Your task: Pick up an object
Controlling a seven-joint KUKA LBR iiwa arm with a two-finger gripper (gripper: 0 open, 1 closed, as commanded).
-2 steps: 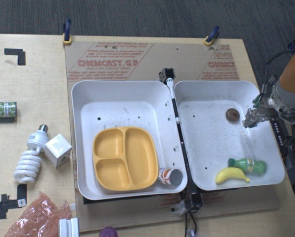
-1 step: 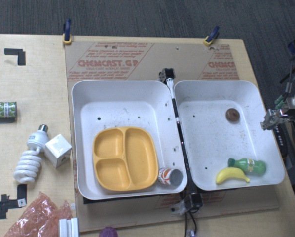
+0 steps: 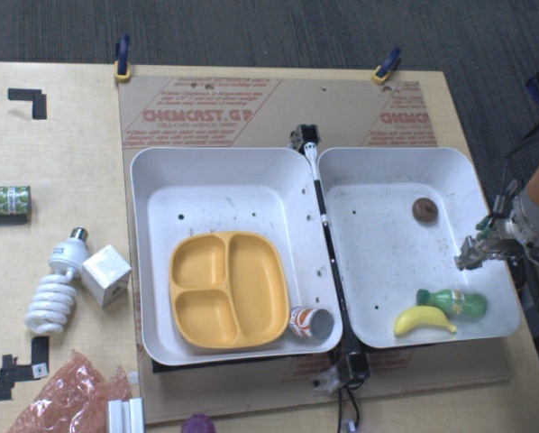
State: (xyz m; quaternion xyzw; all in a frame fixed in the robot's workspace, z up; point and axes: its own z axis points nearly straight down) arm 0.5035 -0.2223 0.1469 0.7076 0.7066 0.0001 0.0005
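Just below gripper [image 3: 475, 253], green bottle [image 3: 453, 302], banana [image 3: 424, 321]

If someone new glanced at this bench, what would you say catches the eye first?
Probably the yellow divided plate filling much of the left bin, with a small can lying at its lower right corner. In the right bin, a banana and a green bottle lie together near the front, with the gripper at the bin's right edge above them.
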